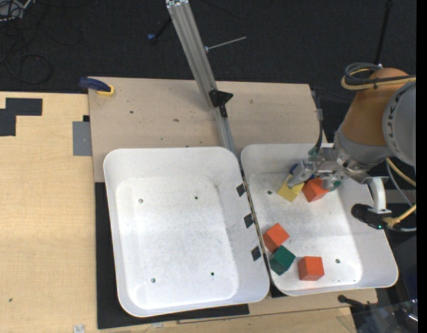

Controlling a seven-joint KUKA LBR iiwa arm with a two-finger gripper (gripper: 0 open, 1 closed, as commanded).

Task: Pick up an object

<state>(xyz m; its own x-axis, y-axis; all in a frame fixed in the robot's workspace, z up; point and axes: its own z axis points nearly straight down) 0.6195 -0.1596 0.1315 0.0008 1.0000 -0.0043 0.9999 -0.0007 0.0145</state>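
Gripper point(316, 174) is low in the right bin point(366, 269), upper middle of it, right of frame centre. Finger state: cannot tell. An orange block point(314, 190) and a yellow block point(290, 191) sit just beside it. Lower in the bin: orange cube point(276, 236), green cube point(283, 260), orange cube point(310, 268).

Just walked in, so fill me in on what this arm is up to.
The grey KUKA arm's gripper is down in the right white bin, at a cluster of a yellow block, a small blue piece and an orange-red block. Nothing is clearly lifted. Two more orange-red cubes and a dark green cube lie nearer the front. The left white bin sits alongside.
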